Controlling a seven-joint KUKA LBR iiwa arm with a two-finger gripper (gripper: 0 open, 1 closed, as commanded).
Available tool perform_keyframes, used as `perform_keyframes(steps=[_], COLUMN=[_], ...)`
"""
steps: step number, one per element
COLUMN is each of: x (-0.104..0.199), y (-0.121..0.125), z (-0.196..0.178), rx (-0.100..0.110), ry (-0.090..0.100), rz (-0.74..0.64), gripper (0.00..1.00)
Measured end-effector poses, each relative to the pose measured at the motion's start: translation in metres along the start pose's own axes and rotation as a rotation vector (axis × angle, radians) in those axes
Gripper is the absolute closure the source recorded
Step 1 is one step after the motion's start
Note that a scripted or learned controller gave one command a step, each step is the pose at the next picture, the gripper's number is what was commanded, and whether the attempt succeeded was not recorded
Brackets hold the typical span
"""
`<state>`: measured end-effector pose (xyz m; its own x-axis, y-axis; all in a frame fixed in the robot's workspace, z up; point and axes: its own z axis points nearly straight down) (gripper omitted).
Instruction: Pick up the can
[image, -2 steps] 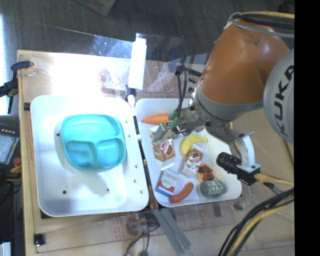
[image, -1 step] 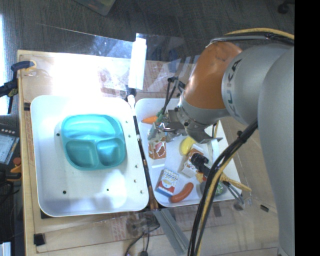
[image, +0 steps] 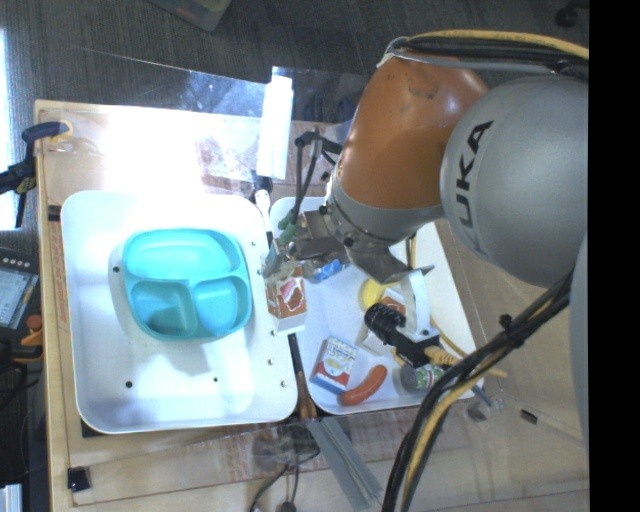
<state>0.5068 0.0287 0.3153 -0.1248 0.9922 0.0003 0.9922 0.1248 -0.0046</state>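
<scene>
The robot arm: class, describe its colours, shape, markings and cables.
The arm is a bulky, rounded grey casing with a glossy orange band towards the wrist. Black letters "UKA" show on the grey shell. A yellow cable and black cables run along it.

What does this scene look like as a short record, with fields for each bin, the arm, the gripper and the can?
left bin: holds a turquoise divided tray
right bin: holds a small carton, a sausage and a yellow item
arm: covers the far part of the right bin
gripper: low over the divide between the bins, by a brown packet
can: probably the small greenish cylinder in the right bin's near corner, apart from the gripper
task state: can not picked up
</scene>
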Motion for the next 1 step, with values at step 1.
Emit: perform_keyframes(steps=[1], x=[0.0532], y=[0.0095], z=[-0.0624], rx=[-0.004], ry=[-0.001], rz=[-0.131], gripper=[1.0])
